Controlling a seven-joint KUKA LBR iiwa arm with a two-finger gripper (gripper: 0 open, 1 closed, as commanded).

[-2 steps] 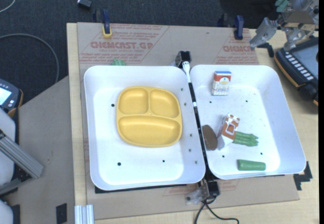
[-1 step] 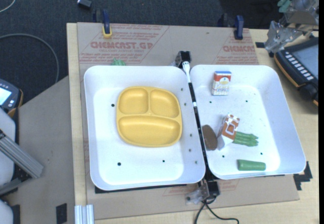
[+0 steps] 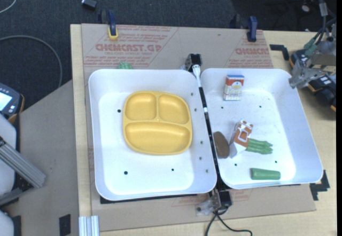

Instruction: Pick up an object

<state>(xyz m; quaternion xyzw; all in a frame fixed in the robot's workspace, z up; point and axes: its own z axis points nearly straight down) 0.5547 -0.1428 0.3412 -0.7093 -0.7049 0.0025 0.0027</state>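
Green plastic block (image 3: 265,174) at lower right hugs the right white bin's (image 3: 299,117) rim, risking a glancing miss; gripper's (image 3: 302,76) state unclear.

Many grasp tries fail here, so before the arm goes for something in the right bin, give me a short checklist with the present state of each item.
1. Objects are in the right bin: ok.
2. Small box stands apart from the rest: ok.
3. Green block lies alone near the front rim: ok.
4. Brown piece, orange-white item and green bundle are free of each other: not ok, they cluster and touch.
5. Tool sits at the bin's right rim; open or shut: cannot tell.
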